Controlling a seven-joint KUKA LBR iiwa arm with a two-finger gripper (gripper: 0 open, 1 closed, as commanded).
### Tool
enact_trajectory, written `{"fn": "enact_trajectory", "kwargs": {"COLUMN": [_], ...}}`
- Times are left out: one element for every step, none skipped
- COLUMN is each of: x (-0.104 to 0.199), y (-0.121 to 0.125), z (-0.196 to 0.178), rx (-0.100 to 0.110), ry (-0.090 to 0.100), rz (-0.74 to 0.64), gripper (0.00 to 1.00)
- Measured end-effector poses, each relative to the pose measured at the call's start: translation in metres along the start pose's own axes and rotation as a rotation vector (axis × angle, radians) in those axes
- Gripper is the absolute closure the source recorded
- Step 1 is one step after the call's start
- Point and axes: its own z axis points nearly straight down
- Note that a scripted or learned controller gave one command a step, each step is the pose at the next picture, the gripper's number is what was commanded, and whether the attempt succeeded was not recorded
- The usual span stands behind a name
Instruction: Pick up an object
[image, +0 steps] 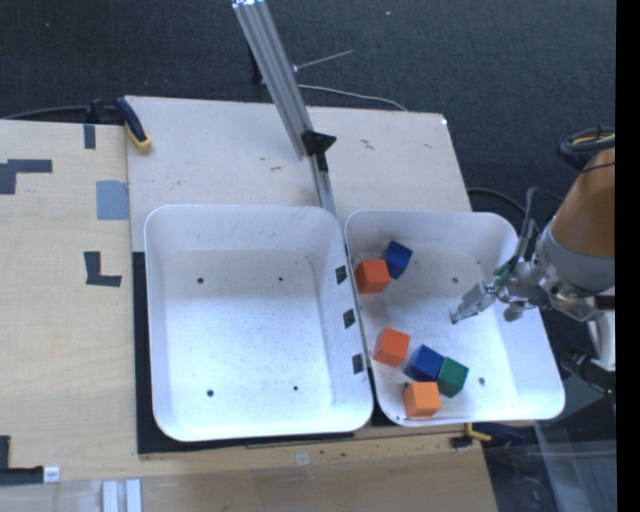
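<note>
The right bin (520, 400) holds several small blocks. An orange block (372, 274) and a blue block (398, 257) touch each other near its far left. Toward the front lie another orange block (391, 347), a blue block (426, 362), a green block (453, 376) and a third orange block (421, 399). My gripper (478, 303) hangs over the right half of this bin, to the right of the blocks and apart from all of them. Nothing shows in its grasp.
The left bin (160, 300) sits beside the right one, sharing a middle wall. A slanted metal rail (285, 90) crosses the far side of the bench. A yellow-handled clamp (135, 125) lies at the far left corner.
</note>
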Motion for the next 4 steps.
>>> {"fn": "enact_trajectory", "kwargs": {"x": [0.043, 0.061, 0.042, 0.049], "y": [0.076, 0.062, 0.148, 0.15], "z": [0.047, 0.117, 0.112, 0.117], "rx": [0.0, 0.006, 0.052, 0.056], "ry": [0.001, 0.0, -0.004, -0.009], "rz": [-0.007, -0.001, -0.007, 0.005], "gripper": [0.0, 0.0, 0.0, 0.0]}}
